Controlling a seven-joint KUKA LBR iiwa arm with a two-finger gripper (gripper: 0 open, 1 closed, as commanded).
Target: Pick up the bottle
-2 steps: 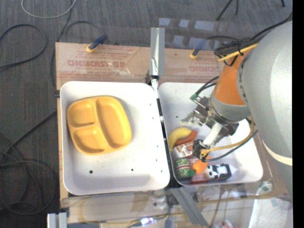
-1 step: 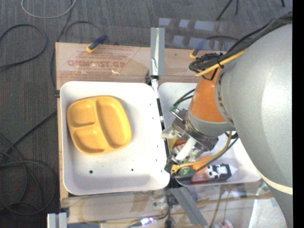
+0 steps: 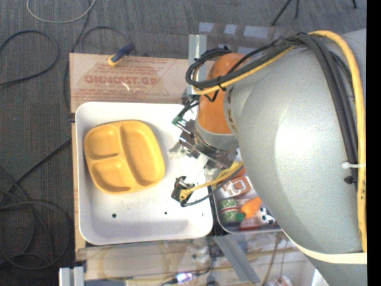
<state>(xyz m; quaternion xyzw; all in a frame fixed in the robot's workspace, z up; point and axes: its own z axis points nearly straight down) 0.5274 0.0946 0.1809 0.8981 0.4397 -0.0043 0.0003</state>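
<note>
The grey arm with its orange band (image 3: 214, 100) covers most of the right bin (image 3: 238, 228). My gripper (image 3: 191, 143) hangs over the divide between the two bins, at the left bin's right edge. Under the arm, in the near part of the right bin, lies a small heap: a green and white rounded item (image 3: 228, 208), an orange piece (image 3: 251, 206) and a red and white packet (image 3: 237, 187). I cannot tell which of these is the bottle. Most of the right bin is hidden by the arm.
A yellow divided plate (image 3: 123, 155) lies in the left white bin (image 3: 137, 225), toward its left side. A black connector on a yellow cable (image 3: 181, 191) dangles over that bin's right part. A brown cardboard sheet (image 3: 119, 82) lies behind the bins.
</note>
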